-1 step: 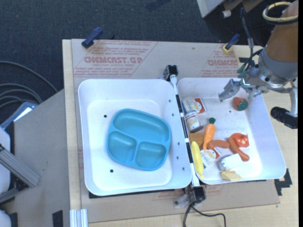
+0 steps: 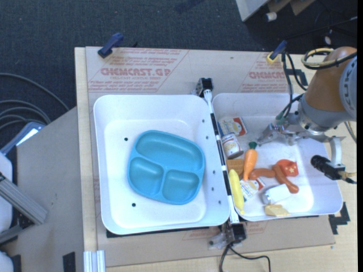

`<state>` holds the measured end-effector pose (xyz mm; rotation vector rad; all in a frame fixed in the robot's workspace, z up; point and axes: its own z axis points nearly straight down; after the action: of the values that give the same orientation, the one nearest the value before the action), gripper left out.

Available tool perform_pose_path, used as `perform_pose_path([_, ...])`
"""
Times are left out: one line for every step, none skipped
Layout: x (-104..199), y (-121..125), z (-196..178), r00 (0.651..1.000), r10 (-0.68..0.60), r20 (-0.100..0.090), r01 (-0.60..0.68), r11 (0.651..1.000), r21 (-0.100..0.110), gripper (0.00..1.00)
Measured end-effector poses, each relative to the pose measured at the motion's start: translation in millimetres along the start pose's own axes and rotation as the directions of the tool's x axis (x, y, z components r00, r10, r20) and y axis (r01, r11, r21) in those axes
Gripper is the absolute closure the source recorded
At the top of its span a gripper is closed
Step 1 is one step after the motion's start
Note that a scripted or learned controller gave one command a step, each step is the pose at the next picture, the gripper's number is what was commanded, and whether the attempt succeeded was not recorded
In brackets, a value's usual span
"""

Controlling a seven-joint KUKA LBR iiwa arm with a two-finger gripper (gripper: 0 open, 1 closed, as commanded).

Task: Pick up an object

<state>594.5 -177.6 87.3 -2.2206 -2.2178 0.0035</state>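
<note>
Your hand [image 2: 271,134] hangs over the far part of the right bin [image 2: 326,200]; you cannot tell from here how it is set, and nothing shows in it. The things to pick lie crowded at that bin's near left: a carrot [image 2: 249,164], a sausage [image 2: 262,173], a red piece [image 2: 285,167], a banana [image 2: 235,190], a small can [image 2: 230,145]. They touch and overlap, so a descent there may land on two at once or push them aside. The blue tray [image 2: 166,167] sits alone in the left bin [image 2: 108,152].
</note>
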Motion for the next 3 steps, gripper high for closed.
perform_pose_path([21,72,2,1.0,-0.002,-0.001,0.002,1.0,-0.002,0.0])
perform_pose_path([16,21,3,1.0,-0.001,0.0,0.001,1.0,-0.002,0.0])
perform_pose_path([86,71,2,1.0,-0.002,0.0,0.002,1.0,-0.006,0.0])
